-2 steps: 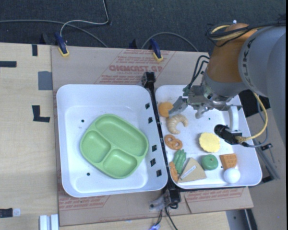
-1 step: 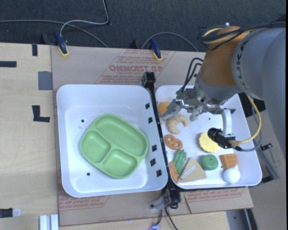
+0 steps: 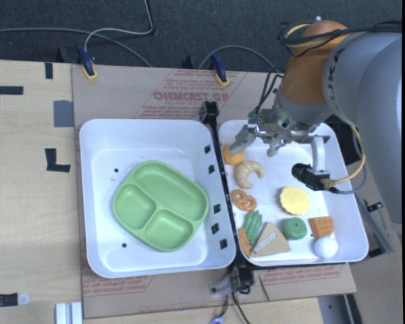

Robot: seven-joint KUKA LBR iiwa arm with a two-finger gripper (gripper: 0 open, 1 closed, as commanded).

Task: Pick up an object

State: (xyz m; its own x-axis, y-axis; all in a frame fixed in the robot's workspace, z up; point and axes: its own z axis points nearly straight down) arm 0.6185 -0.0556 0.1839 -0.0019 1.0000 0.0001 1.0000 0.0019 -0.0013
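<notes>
From the one camera above the bench, we see two shallow white bins side by side on a brown cardboard sheet [image 3: 182,93]. The left bin [image 3: 94,181] holds a light green plastic divided plate [image 3: 160,204] with three compartments, lying flat near the bin's middle.

The right bin [image 3: 347,201] holds the small toy foods. At its far left edge we find an orange rounded piece [image 3: 232,156], and just near of it a pale tan croissant-shaped toy [image 3: 248,173]. Nearer again lies a small brown pretzel [image 3: 244,200]. Near the bin's near left corner a green pea-pod-like toy [image 3: 254,223] lies against a beige wedge-shaped sandwich piece [image 3: 273,241]. To the right of these sit a round yellow flat piece [image 3: 294,200], a dark green round piece [image 3: 295,229], an orange square cracker-like piece [image 3: 320,226] and a white ball-like piece [image 3: 325,247] at the near right.

The grey arm with its orange band [image 3: 310,66] reaches in from the right, and the two-finger gripper [image 3: 258,142] hangs over the far part of the right bin. Its fingers are spread apart with nothing between them; the left finger [image 3: 241,141] points toward the orange rounded piece, close to it, though we cannot tell whether it touches.

Blue clamps [image 3: 88,65] hold the cardboard at the far edge.
</notes>
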